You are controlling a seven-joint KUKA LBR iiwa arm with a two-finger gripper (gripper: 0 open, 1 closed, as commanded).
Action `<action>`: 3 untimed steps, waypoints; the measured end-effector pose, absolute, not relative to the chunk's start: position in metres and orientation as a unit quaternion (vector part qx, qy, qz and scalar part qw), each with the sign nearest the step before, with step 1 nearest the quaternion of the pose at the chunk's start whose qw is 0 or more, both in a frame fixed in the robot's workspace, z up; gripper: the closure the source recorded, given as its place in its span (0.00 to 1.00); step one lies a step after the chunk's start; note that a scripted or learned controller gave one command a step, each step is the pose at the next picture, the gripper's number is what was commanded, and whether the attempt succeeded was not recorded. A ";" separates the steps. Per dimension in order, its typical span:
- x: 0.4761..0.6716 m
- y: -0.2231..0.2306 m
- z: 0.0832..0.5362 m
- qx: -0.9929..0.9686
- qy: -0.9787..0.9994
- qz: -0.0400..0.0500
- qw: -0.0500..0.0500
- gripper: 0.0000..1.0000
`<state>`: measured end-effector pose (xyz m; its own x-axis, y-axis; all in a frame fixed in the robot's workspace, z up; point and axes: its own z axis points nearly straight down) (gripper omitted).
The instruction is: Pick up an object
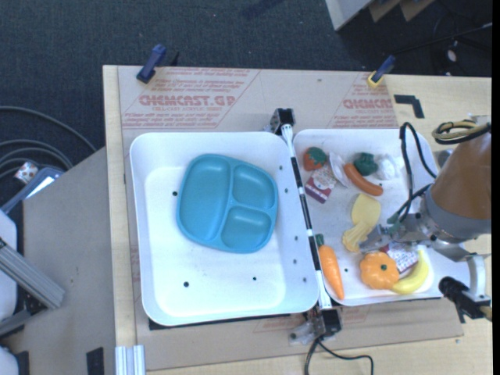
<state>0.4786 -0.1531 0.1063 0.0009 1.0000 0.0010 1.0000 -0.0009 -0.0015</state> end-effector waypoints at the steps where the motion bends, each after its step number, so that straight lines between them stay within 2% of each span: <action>1: 0.539 -0.122 0.084 -0.707 -0.707 0.000 0.000 0.00; 2: 0.540 -0.122 0.096 -0.707 -0.707 -0.001 -0.002 1.00; 3: 0.513 -0.076 0.200 -0.707 -0.707 0.000 0.000 1.00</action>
